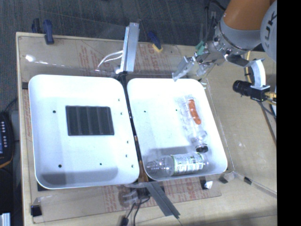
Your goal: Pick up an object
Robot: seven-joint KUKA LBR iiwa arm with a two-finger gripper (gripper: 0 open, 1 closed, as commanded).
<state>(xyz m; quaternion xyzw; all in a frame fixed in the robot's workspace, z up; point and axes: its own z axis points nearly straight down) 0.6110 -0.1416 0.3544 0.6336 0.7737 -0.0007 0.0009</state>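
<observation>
1. Landmark: right bin [141, 126], one of 2 shallow white bins set side by side on a tabletop [244, 140]. Every place below is given relative to this bin.
2. The pincer [188, 68] hangs just past the bin's far rim, near its far right corner, above the tabletop and not over the bin floor. The grey arm w/ orange band [249, 8] enters from the right side of the view.
3. Pincer state: nothing sits between its tips. Whether the tips are apart or together, I cannot tell; they blur against clear plastic.
4. Key relation: the objects lie nearward of the pincer, inside the bin. Closest is a clear bottle w/ orange contents [192, 117] along the bin's right wall, long axis running far-to-near, cap end nearward.
5. A second clear bottle w/ printed label [178, 165] lies along the bin's near wall, long axis left-to-right, crosswise to the first.
6. Count: 2 bottles, both in the right bin, near each other at the near right corner; touching or not, unclear.
7. The left bin [47, 126] holds 1 dark ribbed rectangle [89, 120].
8. Judgement: the next move prob. needs the pincer brought nearward over the rim, then down, w/ tips closing across the orange bottle's width.
</observation>
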